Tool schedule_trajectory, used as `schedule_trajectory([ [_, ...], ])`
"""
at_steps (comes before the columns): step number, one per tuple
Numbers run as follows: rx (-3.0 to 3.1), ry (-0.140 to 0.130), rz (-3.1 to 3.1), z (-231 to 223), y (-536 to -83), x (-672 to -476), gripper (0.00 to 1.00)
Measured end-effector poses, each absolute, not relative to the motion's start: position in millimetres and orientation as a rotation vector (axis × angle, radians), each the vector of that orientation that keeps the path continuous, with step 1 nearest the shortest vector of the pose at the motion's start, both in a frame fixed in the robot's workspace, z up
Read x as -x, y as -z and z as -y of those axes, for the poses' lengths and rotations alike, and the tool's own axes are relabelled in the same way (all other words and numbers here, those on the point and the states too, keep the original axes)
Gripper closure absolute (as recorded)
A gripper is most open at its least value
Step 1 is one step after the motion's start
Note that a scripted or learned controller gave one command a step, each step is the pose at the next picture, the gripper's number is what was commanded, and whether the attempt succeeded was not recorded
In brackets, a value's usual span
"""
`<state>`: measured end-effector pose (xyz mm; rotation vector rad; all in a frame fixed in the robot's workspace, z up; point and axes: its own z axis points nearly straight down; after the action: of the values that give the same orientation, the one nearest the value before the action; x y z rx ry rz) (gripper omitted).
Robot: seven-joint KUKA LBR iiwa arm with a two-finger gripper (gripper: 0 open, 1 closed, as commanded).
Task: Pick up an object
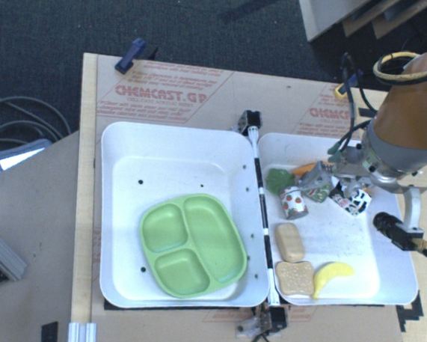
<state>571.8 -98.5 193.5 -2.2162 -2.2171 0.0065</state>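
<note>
You have no single named target, so look at the cluster in the right bin (pixel 390 285). The tool (pixel 331 179) is low over the far part of that bin, right among the items there. You cannot tell from this angle how the tool is set or whether it has hold of anything; the wrist and clutter hide its tip.

Just beside the tool sits a cup (pixel 294 203), white with red spots, tipped on its side. A green piece (pixel 277 180) lies at the cup's far-left side, near the bin's left wall, and a carrot (pixel 304 168) shows just beyond that. On the tool's other side you see a black-and-white item (pixel 356 201), too small to name.

Nearer you in the same bin, a tan bread roll (pixel 291 242) lies along the left wall. A toast slice (pixel 294 278) sits just below it, in the near-left corner, and a banana (pixel 332 276) touches the toast's right edge.

The arm (pixel 411 110) comes in from the right, its orange band above the bin's far-right corner. A black part (pixel 393 230) hangs over the bin's right side.

The left bin (pixel 125 150) holds a green tray (pixel 194 244) with three compartments, lying flat in its near half. Both bins rest on a board (pixel 169 87) on the bench, touching along a shared middle edge.
</note>
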Motion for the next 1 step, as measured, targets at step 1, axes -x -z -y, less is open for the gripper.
schedule_trajectory([
  [1, 2.224, 0.002, 2.226, 97.1, -119.7, -617.0, 0.00],
])
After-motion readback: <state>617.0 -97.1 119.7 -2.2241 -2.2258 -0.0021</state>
